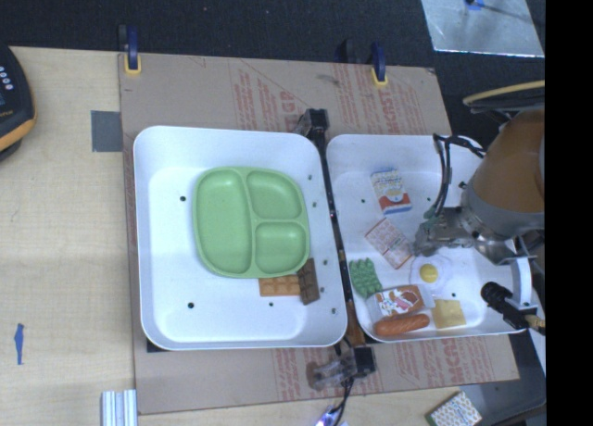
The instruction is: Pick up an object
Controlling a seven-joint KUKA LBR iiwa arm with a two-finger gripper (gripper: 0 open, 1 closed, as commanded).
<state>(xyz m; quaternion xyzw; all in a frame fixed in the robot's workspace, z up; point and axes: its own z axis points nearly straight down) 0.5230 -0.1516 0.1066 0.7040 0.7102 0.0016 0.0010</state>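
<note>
The right bin [345,194] holds several small items: a white carton with blue and red print [391,189], a flat pink-and-white packet [388,242], a green studded block [364,277], a fried-egg toy with a yellow yolk [428,273], a red-and-white packet [399,301], a sausage [400,325] and a pale yellow block [449,313]. My gripper [433,235] hangs low in this bin, just right of the pink-and-white packet and just above the egg toy. The grey arm with its orange band [510,174] covers the bin's right side.
The left bin [153,230] holds a green divided plate [250,220], with an orange brick [279,287] and a brown brick [308,280] below it. Both bins rest on cardboard clamped at the far edge. A black part of the arm [505,300] lies over the right bin's lower right corner.
</note>
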